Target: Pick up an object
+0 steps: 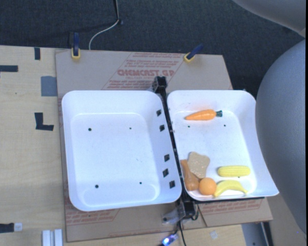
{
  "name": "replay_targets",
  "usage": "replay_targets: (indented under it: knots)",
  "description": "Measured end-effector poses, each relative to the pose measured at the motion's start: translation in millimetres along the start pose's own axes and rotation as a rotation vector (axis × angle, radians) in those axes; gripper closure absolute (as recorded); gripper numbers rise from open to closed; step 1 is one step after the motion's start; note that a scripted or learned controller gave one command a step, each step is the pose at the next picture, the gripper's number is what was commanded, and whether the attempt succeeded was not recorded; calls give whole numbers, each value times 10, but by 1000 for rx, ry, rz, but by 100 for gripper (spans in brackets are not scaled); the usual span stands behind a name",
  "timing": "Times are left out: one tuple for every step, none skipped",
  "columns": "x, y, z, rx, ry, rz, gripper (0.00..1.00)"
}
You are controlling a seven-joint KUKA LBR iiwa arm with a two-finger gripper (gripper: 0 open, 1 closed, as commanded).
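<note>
The right bin holds several toy foods. An orange carrot with a green top lies alone near its far side. At the near end sit a tan bread slice, an orange-brown stick-shaped piece partly under the bread, a round orange, a yellow banana and a yellow corn cob. The grey arm bulks along the right edge and top right corner, above the bench and away from the food.
The left bin stands beside the right one, joined by a black clipped seam. Both rest on a cardboard sheet held by clamps. A white cable runs at the top.
</note>
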State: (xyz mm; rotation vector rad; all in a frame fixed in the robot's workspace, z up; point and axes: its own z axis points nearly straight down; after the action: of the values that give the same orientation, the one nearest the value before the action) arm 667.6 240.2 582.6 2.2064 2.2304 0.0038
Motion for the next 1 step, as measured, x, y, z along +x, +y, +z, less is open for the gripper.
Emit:
replay_targets:
  knots:
    - [15,6,-96,-8,2,1,100]
